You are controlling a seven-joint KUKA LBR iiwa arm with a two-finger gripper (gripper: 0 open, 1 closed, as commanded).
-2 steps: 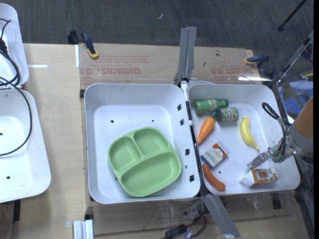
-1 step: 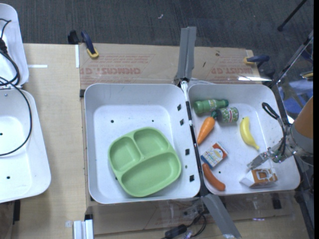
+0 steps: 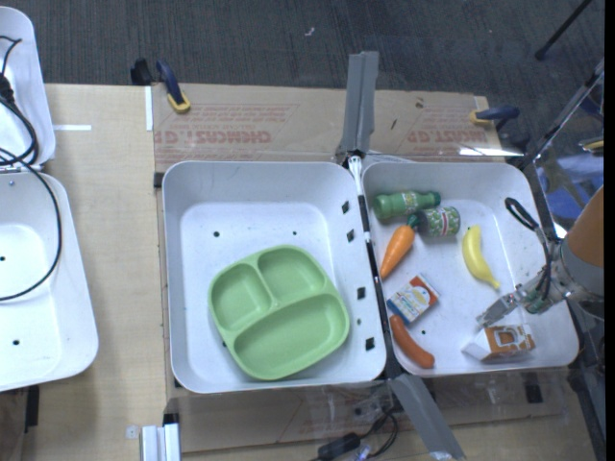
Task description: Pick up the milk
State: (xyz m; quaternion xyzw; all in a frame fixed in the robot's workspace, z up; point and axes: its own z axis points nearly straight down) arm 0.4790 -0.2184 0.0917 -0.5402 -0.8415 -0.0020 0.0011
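In the right bin (image 3: 538, 192), a small white carton with blue and orange print (image 3: 413, 299), which looks like the milk, lies flat at the left middle. An orange and white carton (image 3: 504, 341) lies on its side at the front right. My gripper (image 3: 502, 307) hangs low over the bin's right side. It is just above the orange and white carton and well to the right of the white one. Nothing shows in its grasp.
The right bin also holds a green bottle (image 3: 405, 203), a green can (image 3: 439, 221), a carrot (image 3: 396, 248), a banana (image 3: 478, 255) and an orange sausage-like piece (image 3: 411, 344). A green divided plate (image 3: 279, 310) lies in the left bin (image 3: 192, 257).
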